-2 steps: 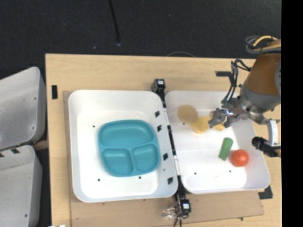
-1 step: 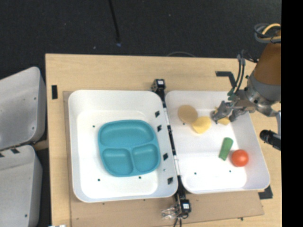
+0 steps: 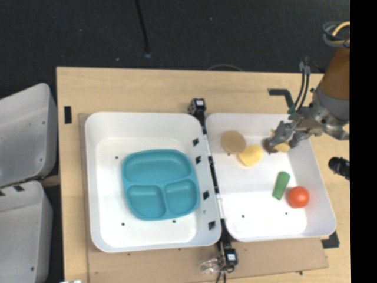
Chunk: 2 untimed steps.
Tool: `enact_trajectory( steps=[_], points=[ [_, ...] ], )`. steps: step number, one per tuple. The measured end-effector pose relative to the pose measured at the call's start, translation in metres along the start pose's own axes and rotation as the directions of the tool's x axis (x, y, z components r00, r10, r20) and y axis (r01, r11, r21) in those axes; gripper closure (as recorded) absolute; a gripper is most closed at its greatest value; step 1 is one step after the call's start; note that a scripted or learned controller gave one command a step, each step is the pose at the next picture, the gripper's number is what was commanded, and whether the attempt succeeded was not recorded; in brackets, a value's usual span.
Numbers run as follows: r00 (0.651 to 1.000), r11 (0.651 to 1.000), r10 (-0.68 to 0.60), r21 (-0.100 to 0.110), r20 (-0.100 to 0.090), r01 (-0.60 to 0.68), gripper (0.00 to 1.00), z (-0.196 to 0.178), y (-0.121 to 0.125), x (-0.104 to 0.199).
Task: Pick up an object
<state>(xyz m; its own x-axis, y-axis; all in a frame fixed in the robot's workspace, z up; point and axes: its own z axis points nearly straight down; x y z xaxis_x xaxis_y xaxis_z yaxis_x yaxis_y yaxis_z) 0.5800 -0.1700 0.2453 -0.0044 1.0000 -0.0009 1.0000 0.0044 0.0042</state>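
Hovering low in the right bin (image 3: 318, 220) near its far edge, my claw (image 3: 277, 143) sits just beside the yellow lemon-like piece (image 3: 250, 155); whether it is clenched, I cannot tell.

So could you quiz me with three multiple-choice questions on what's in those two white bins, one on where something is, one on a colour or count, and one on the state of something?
1. Where is the teal divided plate?
A. In the left bin
B. In the right bin
C. On the bare bench

2. What colour is the round ball-like object near the right bin's lower corner?
A. Blue
B. Red
C. White

3. How does the green stick-shaped object lie?
A. Stacked on the plate
B. Loose on the bin floor beside the red ball
C. Outside both bins

Answers: 1 A, the plate sits in the left bin. 2 B, it is plainly red. 3 B, it lies on the floor just left of the ball.
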Motion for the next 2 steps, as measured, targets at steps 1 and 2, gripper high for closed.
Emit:
enact_trajectory(
  steps=[1,2],
  points=[
    [1.000,1.000,-0.002,0.003,-0.002,0.002,1.00,0.007,0.009,0.055],
    [1.000,1.000,-0.002,0.005,-0.003,0.002,1.00,-0.003,0.006,0.102]
  ],
)
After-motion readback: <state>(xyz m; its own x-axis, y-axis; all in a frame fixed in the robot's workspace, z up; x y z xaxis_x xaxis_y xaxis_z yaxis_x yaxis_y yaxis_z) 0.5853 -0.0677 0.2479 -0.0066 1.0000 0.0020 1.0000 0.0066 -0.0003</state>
